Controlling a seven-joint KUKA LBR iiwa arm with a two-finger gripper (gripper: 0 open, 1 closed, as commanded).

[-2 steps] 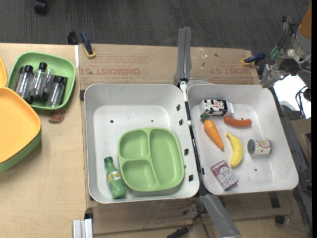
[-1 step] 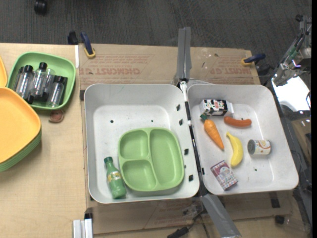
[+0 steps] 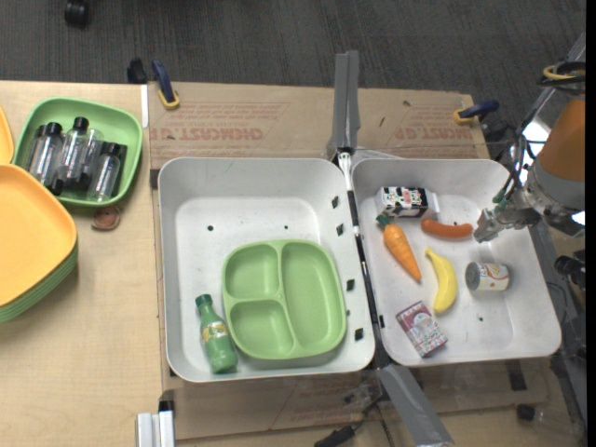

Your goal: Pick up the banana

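Worktop w/ two white bins. Banana [image 3: 443, 280] lies in the right bin [image 3: 535, 338], between carrot [image 3: 402, 250] and can [image 3: 488, 277]. Hand [image 3: 491, 223] hovers above-right of banana; grip state: cannot tell. Advise descending over banana's middle, clear of can.

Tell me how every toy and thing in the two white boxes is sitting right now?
banana: lying flat, untouched
carrot: lying flat beside the banana
sausage: lying flat
can: tipped on its side
milk carton: lying down
pink packet: lying flat
green bottle: lying beside the tray
green tray: right way up
gripper: above the right box, holding nothing
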